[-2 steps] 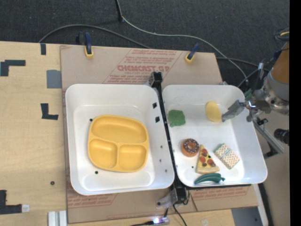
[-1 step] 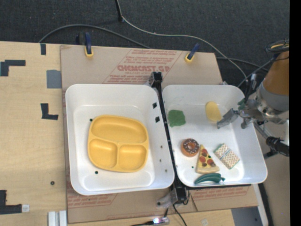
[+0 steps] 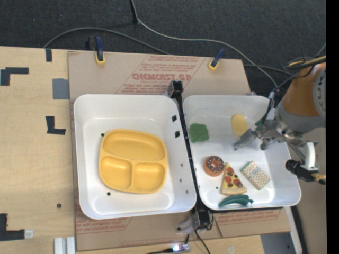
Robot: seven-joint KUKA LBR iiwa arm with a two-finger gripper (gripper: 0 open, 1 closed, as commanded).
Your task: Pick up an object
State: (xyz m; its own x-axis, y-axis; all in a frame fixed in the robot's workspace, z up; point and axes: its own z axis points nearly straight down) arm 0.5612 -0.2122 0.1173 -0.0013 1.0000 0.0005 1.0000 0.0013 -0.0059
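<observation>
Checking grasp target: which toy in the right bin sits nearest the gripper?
The yellow toy, just left of the gripper; the donut, pizza slice and green block lie farther.

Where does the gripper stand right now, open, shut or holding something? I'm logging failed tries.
Two-finger gripper: cannot be told; it sits low in the right white bin, beside the yellow rounded toy.

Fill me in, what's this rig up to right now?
A KUKA arm reaches in from the right over the right bin, claw low, beside a yellow piece. Nothing is visibly held. Also in that bin: a green block, donut, pizza slice, checkered packet and green pod. The left bin holds a yellow divided plate.
</observation>
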